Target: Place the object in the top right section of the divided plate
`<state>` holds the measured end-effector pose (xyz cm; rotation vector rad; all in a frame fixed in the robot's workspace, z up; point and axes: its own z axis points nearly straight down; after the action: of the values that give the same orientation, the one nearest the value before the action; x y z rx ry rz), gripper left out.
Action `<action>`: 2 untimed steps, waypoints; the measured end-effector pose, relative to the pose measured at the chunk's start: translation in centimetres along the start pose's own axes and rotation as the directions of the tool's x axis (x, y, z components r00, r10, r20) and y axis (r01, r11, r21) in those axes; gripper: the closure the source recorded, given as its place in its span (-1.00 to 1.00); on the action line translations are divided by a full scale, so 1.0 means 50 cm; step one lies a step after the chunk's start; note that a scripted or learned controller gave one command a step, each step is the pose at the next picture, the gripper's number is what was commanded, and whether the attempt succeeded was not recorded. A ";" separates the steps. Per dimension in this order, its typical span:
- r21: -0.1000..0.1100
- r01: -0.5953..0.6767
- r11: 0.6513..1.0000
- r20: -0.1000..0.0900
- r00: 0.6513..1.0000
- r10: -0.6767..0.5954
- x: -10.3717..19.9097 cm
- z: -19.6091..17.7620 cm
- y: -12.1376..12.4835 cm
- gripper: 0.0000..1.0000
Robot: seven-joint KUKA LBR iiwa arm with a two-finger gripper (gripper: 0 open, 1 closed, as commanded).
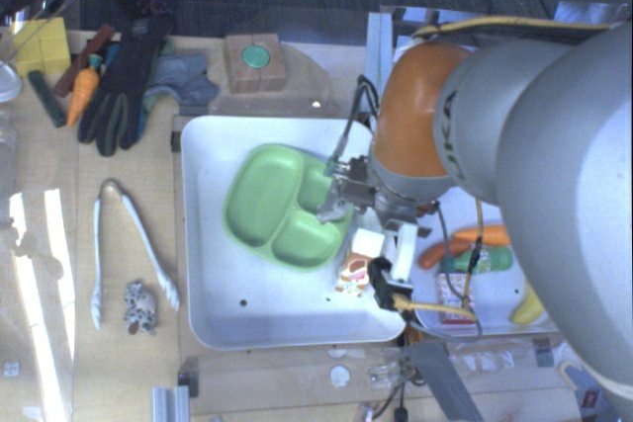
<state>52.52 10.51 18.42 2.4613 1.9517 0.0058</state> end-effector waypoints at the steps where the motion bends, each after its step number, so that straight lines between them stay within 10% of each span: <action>1: -0.011 0.143 0.990 -0.004 0.990 -0.143 0.082 0.179 -0.081 -1.00; 2: -0.010 0.136 0.991 -0.002 0.991 -0.136 0.077 0.161 -0.078 1.00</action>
<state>49.63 15.16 10.35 2.3181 2.1099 0.0191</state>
